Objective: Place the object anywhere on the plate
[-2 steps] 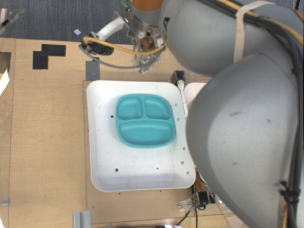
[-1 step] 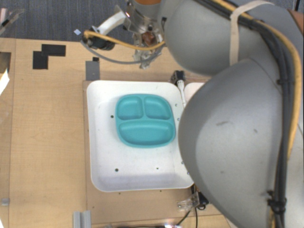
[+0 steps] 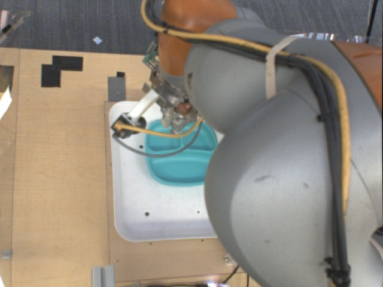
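Claw (image 3: 178, 123) sits low over our blue plate (image 3: 182, 160), and we cannot tell its grip or spot the object; white bin (image 3: 134, 208) floor lies open beside the plate

Robotics lab: plywood bench (image 3: 54, 178) w/ inset white bin (image 3: 155, 220), grey carpet (image 3: 72, 11), cabled industrial arm (image 3: 287, 160).

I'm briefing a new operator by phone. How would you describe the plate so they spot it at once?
Start at the shallow white bin set in the wooden bench. The plate lies in the far half of that bin, partly under the grey arm. It is the one turquoise thing there, rounded, with raised ridges splitting it into compartments.
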Robot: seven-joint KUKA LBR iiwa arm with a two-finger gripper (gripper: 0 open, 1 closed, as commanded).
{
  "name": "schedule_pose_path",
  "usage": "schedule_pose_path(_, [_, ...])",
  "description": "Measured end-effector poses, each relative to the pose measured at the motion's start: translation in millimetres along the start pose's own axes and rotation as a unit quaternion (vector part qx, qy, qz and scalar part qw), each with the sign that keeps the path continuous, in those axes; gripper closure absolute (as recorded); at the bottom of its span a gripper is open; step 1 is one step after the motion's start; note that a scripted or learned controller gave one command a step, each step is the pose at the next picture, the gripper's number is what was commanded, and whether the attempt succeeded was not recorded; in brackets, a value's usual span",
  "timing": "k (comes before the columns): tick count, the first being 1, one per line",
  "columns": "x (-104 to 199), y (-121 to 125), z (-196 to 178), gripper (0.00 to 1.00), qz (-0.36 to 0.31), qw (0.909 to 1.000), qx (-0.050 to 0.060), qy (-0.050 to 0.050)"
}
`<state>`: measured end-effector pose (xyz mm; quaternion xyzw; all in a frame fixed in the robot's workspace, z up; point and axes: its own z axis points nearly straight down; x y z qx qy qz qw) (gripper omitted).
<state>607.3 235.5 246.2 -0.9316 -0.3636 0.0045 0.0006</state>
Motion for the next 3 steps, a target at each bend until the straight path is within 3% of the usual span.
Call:
schedule_pose_path(1, [-36.1,-21.0,-23.8,1.00,-0.050,0.9988,-0.002,0.003])
schedule_pose_path(2, [-50.0,-7.2,-47.1,1.00,-0.353,0.9356,-0.004,0.003])
schedule_pose_path(3, [-49.6,-8.1,-46.7,0.00,-0.354,0.9354,-0.004,0.003])
